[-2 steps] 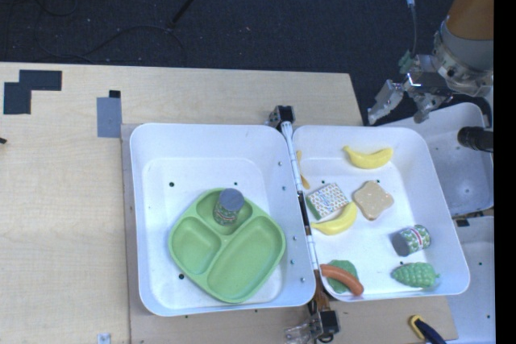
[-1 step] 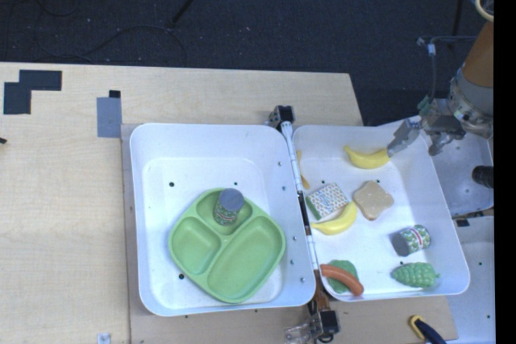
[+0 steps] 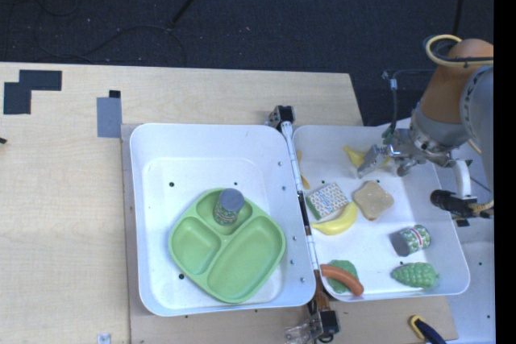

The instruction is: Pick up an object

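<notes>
Camera view, catalogue of contents. Worktop (image 3: 64, 205): pale wood, filling the left and lower frame, carrying two white bins side by side.

Left bin (image 3: 161, 149), centre of frame: holds a green divided plate (image 3: 228, 246) lying flat toward its lower right; a small grey-lidded jar (image 3: 229, 206) stands upright in the plate's upper compartment.

Right bin (image 3: 451, 270), right of centre: holds several candidate objects for picking. A patterned square packet (image 3: 327, 199) lies near the bin's left wall, touching a yellow banana (image 3: 339, 222) just below it. A tan bread-like piece (image 3: 372, 200) sits just right of these. A small yellow item (image 3: 355, 155) lies toward the upper left of the bin. A grey and green can (image 3: 411, 240) lies on its side at lower right, with a green bumpy cluster (image 3: 414, 275) below it. An orange sausage shape (image 3: 343, 279) rests on a green leafy item (image 3: 342, 267) at the lower left corner.

Arm, upper right of frame: grey with orange band; the pincer (image 3: 377, 161) is low over the bin's upper part, just beside the small yellow item. Whether it is released or clenched cannot be told; nothing is seen between its tips.
</notes>
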Motion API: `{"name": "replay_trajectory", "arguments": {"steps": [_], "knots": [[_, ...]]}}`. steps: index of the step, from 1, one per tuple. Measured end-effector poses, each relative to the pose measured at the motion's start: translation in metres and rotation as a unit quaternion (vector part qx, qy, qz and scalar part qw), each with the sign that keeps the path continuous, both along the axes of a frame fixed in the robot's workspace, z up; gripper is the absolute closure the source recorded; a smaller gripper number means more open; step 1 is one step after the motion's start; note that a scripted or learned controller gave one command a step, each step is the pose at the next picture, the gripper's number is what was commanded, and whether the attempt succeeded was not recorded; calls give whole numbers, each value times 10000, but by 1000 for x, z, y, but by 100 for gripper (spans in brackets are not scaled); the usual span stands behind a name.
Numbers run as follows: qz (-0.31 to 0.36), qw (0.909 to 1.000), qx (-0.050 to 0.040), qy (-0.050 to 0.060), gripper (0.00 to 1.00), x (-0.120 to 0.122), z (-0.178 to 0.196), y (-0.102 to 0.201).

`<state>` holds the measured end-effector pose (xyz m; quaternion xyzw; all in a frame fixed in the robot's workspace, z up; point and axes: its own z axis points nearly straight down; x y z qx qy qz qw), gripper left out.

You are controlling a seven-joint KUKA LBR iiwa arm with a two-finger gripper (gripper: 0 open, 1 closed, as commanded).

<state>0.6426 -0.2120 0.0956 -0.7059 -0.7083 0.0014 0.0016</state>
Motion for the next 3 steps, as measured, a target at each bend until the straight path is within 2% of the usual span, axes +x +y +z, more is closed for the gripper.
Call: {"name": "replay_trajectory", "arguments": {"steps": [3], "knots": [[48, 10000, 0, 3, 0, 2, -10, 1]]}}
